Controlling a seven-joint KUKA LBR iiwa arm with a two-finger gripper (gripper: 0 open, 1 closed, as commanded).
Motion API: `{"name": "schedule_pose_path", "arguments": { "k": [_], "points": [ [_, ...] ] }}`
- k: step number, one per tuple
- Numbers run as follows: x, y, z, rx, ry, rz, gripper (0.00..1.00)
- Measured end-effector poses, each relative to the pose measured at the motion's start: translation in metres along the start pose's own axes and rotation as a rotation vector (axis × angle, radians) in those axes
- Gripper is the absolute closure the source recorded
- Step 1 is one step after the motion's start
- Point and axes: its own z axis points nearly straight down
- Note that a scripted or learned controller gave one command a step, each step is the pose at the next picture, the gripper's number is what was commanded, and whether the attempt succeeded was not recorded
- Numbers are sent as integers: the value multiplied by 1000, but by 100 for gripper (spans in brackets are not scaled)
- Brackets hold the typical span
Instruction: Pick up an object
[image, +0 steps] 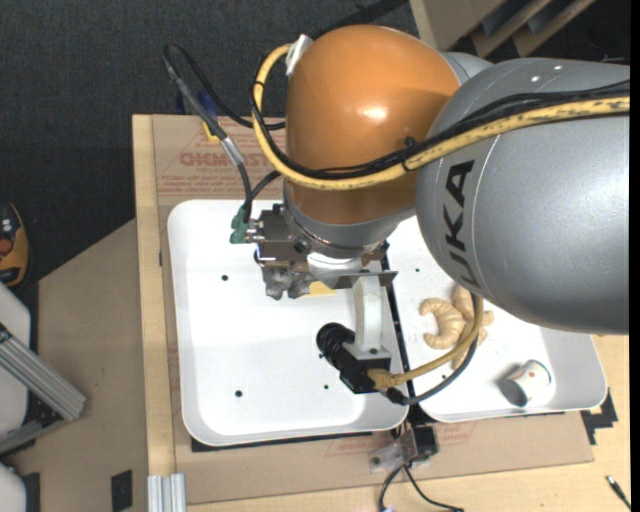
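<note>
Camera view, looking down at a slant: a large grey robot arm (540, 190) with a glossy orange dome-shaped band (365, 110) above its wrist reaches in from the right and covers much of the upper middle of the scene. A yellow-and-black cable (330, 175) loops around the orange band.

Below the band, the arm's metal pincer (283, 280) hangs over the upper middle of the left shallow white plastic bin (220, 370). Its tips are hidden in dark metal parts, so whether it is spread or closed, and whether it has hold of anything, cannot be told. A small sliver of yellow (322, 288) shows just beside the pincer on the bin floor; what it belongs to is unclear.

A black cylindrical fitting (345, 358) on the arm's white bracket sits near the divide between the two bins.

In the right shallow white plastic bin (560, 395), a pale tan curved object shaped like a croissant (450, 320) lies near the left wall, partly crossed by the cable. Well apart from it, near the front edge, lies a small white and grey rounded object with an orange mark (522, 383).

Both bins rest on a cardboard-covered surface (160, 180).
</note>
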Motion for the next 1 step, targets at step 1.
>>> {"name": "schedule_pose_path", "arguments": {
  "k": [1],
  "points": [
    [1,2,-18,-15,7,-2,100]
  ]
}}
